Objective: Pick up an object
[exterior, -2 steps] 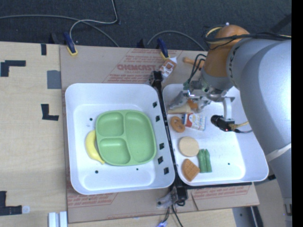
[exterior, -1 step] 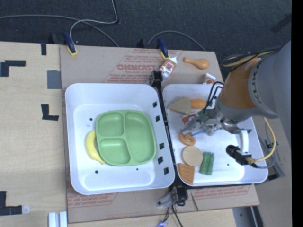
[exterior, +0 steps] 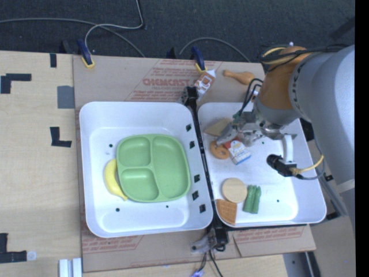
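Several items crowded under gripper (exterior: pixel 239 133) in right bin (exterior: pixel 305 212): small carton (exterior: pixel 239 153), brown piece (exterior: pixel 218 150). Grip state unclear (cannot tell). Risk: snagging two, or slipping off.

A brown board (exterior: pixel 167 85) with red words lies under two white bins (exterior: pixel 95 154). Two blue clips (exterior: pixel 86 55) sit at its far edge, near grey wires (exterior: pixel 115 25).

Small carton (exterior: pixel 238 153) in right bin (exterior: pixel 300 212)
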You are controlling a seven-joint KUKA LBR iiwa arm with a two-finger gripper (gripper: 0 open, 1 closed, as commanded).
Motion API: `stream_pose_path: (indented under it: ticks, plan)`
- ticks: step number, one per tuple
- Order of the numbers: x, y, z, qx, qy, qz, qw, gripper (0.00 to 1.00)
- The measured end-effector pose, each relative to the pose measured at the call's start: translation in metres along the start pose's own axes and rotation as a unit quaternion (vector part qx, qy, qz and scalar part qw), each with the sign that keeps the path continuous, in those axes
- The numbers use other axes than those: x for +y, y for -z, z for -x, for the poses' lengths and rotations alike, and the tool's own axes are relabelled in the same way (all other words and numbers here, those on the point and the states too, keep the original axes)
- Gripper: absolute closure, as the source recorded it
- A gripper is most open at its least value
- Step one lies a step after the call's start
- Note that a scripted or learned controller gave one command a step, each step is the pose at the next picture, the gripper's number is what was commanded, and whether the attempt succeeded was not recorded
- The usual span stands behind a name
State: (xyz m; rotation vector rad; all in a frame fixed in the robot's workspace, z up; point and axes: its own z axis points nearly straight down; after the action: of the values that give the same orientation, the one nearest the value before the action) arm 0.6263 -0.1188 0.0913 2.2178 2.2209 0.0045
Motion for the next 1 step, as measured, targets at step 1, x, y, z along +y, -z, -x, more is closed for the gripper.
stream_pose_path:
  ticks: [1]
  plan:
    - [0.0298, -0.0036, -0.0212, 0.0, -0.002, -0.006, 1.0, 0.0]
